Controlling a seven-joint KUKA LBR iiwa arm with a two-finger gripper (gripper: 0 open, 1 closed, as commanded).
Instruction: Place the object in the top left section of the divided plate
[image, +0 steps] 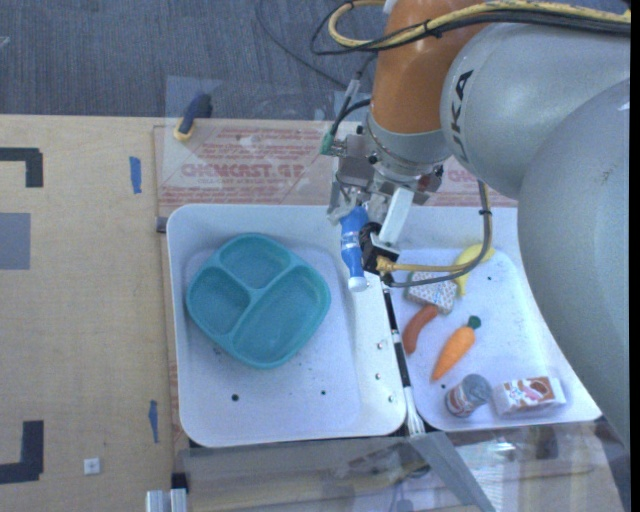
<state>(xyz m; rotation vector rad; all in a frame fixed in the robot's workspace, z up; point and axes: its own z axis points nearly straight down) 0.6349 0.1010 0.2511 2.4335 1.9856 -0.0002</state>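
In the right bin (530, 300) you see a toy carrot (455, 347) beside a red chili pepper (419, 327), a wedge of cheese (436, 292) above them, and a banana (470, 256) near the far rim. A small can (466, 395) and a carton (527, 394) lie just beside each other at the near end. Blue tape (135, 174) marks your desk (80, 300).

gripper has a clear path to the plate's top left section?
Probably yes. The gripper, holding a blue object, hangs by the left bin's right edge; the teal divided plate lies open, with nothing between them.
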